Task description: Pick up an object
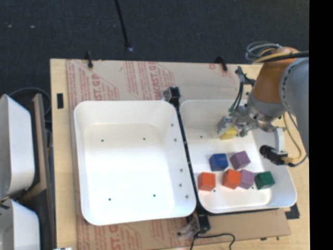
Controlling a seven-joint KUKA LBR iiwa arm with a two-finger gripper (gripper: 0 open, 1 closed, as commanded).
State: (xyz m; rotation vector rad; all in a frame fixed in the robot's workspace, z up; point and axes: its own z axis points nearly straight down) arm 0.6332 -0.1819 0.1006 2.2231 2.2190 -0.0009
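Gripper (230,127) low in the right bin (203,120), closed around a yellow block (228,134) at its tips; fingers partly blurred. Below the yellow block: blue block (218,162), purple block (240,160). Lower still: two orange blocks (207,181) (231,178), a second purple (247,178), a green block (265,179). Arm (276,87) cut off at the edge.

We see both bins, the left bin (130,160) and right bin (208,120), as smooth, slightly glossy white plastic. They rest on a matt cardboard sheet (135,79) printed in red. The coloured blocks (232,171) look matt. The floor (62,20) looks like dark, rough carpet.
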